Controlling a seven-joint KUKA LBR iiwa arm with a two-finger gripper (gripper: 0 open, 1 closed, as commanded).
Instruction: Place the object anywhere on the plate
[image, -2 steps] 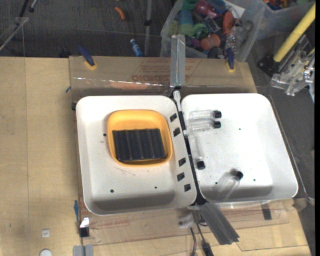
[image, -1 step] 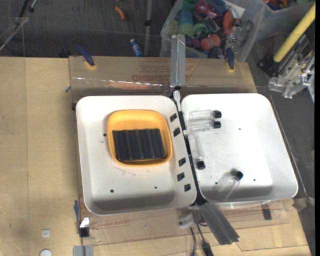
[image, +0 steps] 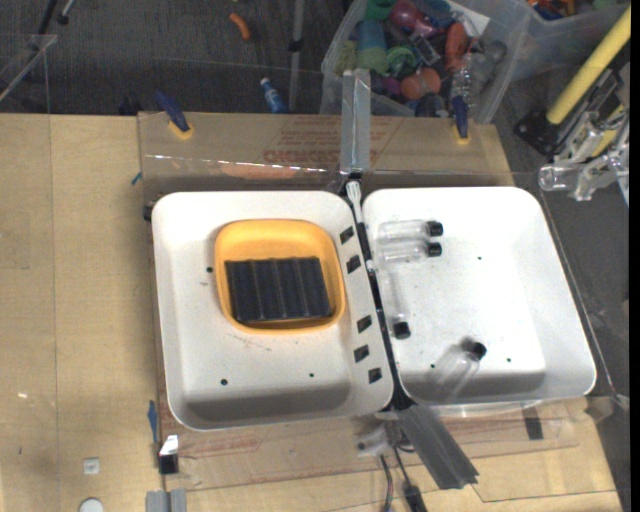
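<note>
An orange-yellow plate (image: 232, 250) with rounded corners lies in the left bin (image: 190, 350). A dark, ridged rectangular object (image: 278, 288) lies flat on the plate, covering most of its middle and front. My gripper (image: 582, 174) shows as a pale, shiny shape beyond the upper right corner of the right bin (image: 520, 290), outside both bins and far from the plate. Nothing can be seen between its fingers.
In the right bin lie several clear bottles with black caps: two (image: 405, 240) near the back left, one (image: 393, 305) along the divider, one (image: 458, 362) near the front. A crate of colourful toys (image: 420, 45) stands behind the bench.
</note>
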